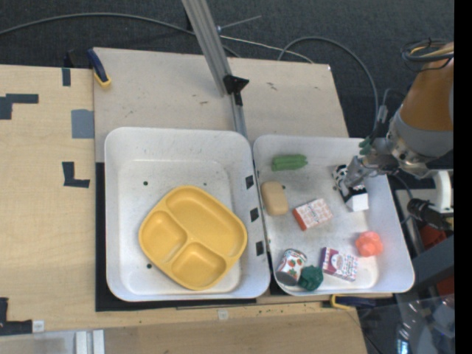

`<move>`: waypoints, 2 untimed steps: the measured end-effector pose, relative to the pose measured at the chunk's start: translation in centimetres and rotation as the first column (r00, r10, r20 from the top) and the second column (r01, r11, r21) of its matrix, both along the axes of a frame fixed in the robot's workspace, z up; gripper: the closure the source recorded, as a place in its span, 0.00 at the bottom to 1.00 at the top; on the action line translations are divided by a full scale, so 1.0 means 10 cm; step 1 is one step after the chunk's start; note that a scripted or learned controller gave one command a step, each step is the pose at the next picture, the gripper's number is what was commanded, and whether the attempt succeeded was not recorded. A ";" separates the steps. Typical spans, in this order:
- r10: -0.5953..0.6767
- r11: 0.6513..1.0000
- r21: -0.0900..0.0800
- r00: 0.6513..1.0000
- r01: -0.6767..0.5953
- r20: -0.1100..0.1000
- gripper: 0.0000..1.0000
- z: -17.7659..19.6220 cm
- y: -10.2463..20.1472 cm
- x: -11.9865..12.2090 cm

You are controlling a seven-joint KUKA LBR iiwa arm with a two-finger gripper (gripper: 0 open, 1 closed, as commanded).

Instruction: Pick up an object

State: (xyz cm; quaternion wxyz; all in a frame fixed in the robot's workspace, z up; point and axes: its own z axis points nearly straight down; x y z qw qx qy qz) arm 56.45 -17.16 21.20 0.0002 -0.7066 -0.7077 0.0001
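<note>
The right bin (391, 271) holds several small objects: a green pickle-shaped piece (288, 163), a tan bread-like block (275, 197), a red and white carton (313, 214), an orange lump (369, 243), a purple and white packet (339, 264), a round red and white item (293, 264) and a dark green piece (311, 278). My gripper (352, 186) hangs low at the bin's upper right, over a small black and white object (357, 200). Whether that object sits between the fingers cannot be made out.
The left bin (118, 198) carries a yellow divided plate (193, 236). A metal pole (210, 35) slants down to the bins' shared back edge. Cables run across the dark floor behind. The arm (428, 116) enters from the right.
</note>
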 end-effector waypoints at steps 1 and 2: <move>0.005 1.000 0.001 1.000 -0.005 0.000 1.00 0.05 0.63 -0.08; 0.005 1.000 0.001 1.000 -0.005 -0.003 1.00 -0.04 1.19 -0.12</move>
